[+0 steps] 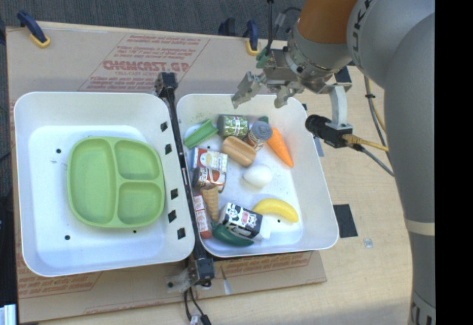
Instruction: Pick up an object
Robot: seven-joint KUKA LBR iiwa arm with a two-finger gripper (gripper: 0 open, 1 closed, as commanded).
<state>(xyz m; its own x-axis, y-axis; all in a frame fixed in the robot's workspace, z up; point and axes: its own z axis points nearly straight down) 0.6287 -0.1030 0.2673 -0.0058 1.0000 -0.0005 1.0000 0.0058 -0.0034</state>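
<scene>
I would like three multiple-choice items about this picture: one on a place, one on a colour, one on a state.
1. Where does the green tray lie?
A. left bin
B. right bin
C. on the cardboard

2. What colour is the banana?
A. red
B. yellow
C. blue

3. How is the gripper?
A. shut on the carrot
B. shut on the egg
C. open, holding nothing

Answers:
1 A, the tray rests in the left bin.
2 B, it is yellow.
3 C, the fingers stand apart above the right bin, away from the carrot and egg.
</scene>
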